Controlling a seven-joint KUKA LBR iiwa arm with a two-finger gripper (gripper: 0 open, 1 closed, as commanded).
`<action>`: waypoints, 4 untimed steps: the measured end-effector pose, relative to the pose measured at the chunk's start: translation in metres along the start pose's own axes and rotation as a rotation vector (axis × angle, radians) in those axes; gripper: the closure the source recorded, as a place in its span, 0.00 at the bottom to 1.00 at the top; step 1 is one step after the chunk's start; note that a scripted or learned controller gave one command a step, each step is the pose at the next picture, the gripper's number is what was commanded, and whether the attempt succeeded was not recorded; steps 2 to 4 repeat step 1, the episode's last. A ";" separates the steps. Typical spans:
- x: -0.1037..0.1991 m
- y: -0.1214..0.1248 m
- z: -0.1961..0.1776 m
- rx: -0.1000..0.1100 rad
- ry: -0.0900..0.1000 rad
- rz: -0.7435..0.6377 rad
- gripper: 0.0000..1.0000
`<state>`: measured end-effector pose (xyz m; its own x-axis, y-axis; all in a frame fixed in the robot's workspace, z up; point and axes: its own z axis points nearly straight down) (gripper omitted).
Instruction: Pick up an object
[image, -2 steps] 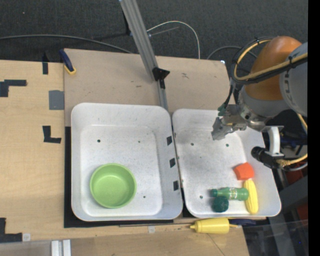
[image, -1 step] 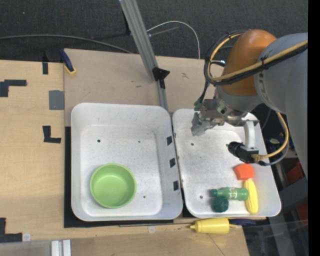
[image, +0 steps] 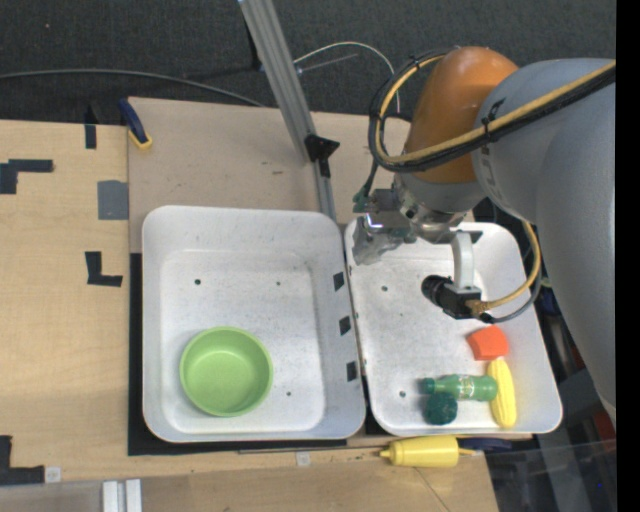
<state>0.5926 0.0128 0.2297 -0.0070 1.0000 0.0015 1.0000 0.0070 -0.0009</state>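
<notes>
Orange block (image: 487, 343) sits beside a yellow banana (image: 502, 391), green bottle (image: 459, 388)

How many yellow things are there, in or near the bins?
2. A yellow banana-like piece lies in the right bin, at its near right corner beside the green bottle. A yellow bottle lies outside, below that bin. The arm may hide others.

My view is evenly and fairly brightly lit from above, with soft, short shadows. The white bins (image: 245, 240) come close to washing out, and there is a mild sheen on my orange band (image: 455, 95). The picture is a little grainy and soft, and my arm (image: 560, 160), nearest the lens, is blurred.
</notes>
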 end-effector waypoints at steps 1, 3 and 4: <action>0.055 -0.008 0.007 0.002 0.000 0.000 1.00; 0.055 -0.008 0.007 0.002 0.000 0.000 1.00; 0.055 -0.008 0.007 0.002 0.000 0.000 1.00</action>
